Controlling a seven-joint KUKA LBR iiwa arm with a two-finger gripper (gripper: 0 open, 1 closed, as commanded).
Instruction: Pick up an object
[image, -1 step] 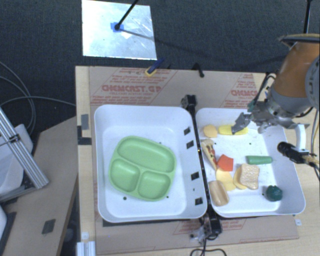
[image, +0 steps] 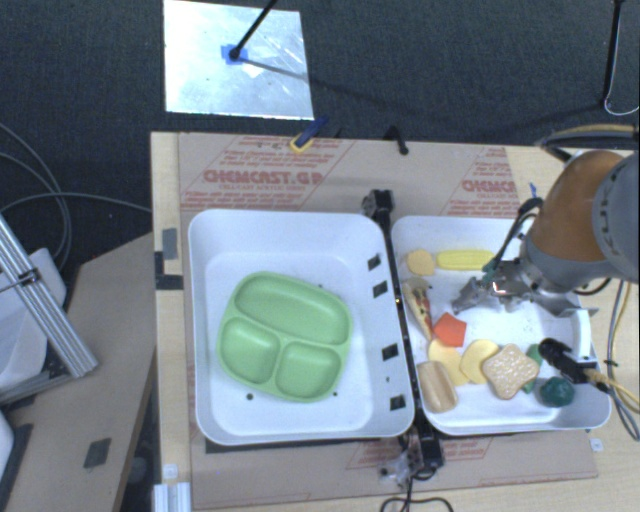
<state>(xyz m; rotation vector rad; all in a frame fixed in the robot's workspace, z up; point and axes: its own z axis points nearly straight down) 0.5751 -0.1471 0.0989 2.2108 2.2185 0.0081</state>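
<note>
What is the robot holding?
Nothing. The gripper hangs over the right bin, with no toy between its fingers.

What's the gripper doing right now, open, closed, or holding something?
Gripper: over the right bin, above the food pieces; open or closed cannot be told.

The grey arm (image: 610, 215) comes in from the right, its orange band (image: 565, 205) sitting up and to the right of the claw. The gripper (image: 480, 292) hangs low, angled down and leftward from the wrist, with nothing visibly caught in it.
</note>
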